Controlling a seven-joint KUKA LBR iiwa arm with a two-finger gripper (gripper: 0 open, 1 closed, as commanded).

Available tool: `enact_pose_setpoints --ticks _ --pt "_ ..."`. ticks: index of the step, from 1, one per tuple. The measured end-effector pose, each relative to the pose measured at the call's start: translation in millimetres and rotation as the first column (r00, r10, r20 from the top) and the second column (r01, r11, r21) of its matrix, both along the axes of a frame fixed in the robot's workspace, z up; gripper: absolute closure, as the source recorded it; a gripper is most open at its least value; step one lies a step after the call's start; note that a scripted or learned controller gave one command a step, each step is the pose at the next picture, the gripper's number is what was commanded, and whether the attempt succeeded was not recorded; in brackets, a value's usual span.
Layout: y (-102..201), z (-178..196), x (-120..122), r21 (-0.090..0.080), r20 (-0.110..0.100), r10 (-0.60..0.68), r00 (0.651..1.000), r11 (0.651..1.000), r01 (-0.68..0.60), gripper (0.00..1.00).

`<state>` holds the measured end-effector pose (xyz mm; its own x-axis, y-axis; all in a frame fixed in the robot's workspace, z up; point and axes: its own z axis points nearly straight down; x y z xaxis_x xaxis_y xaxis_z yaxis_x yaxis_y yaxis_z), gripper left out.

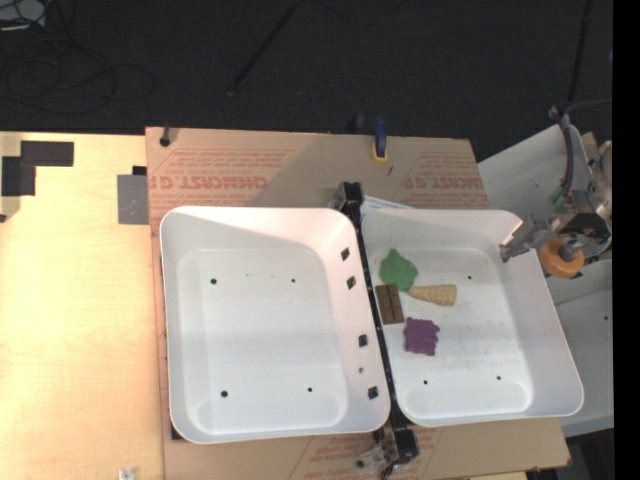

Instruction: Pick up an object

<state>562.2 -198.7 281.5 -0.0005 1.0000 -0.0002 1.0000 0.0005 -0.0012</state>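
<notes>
Camera view: the gripper [522,238] hangs at the right bin's [540,368] far right corner, and its grip cannot be told. A tan cone [432,294] lies crosswise in that bin, tip pointing left toward a brown block [389,304], between a green lump [399,268] and a purple lump [421,336].

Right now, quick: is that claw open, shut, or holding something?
Gripper: cannot be told, open or closed. It is at the right rim of the right bin.
</notes>
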Motion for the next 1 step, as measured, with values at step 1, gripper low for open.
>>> enact_pose_setpoints --ticks 1 --pt "-0.6 9.8 0.0 0.000 -0.001 0.000 1.000 1.000 0.000 1.00"
